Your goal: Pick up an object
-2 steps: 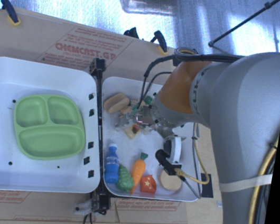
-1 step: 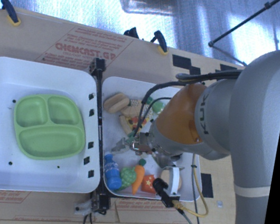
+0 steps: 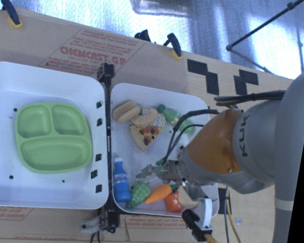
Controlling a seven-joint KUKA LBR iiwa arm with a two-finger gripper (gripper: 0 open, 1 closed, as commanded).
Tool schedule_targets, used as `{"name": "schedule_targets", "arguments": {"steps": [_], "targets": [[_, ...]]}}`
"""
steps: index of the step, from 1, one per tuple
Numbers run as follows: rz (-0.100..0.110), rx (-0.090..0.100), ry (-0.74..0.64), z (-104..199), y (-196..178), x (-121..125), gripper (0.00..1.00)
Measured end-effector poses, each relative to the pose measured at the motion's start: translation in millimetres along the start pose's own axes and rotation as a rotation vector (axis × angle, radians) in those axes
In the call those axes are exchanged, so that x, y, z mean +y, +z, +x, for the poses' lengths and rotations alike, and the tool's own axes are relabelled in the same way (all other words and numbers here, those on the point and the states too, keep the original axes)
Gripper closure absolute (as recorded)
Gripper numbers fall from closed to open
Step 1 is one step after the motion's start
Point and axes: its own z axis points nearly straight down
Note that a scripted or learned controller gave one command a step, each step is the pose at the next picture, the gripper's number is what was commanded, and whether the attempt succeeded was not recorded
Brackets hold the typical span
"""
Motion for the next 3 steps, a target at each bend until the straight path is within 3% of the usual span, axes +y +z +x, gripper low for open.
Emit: {"name": "schedule_targets", "arguments": {"steps": [1, 2, 3], "targets": [[0.001, 0.0, -0.003, 27, 0, 63, 0.0], [0.0, 0.0, -0.002, 2, -1, 114, 0.0], [0.0, 0.0, -0.002, -31, -1, 180, 0.0]]}}
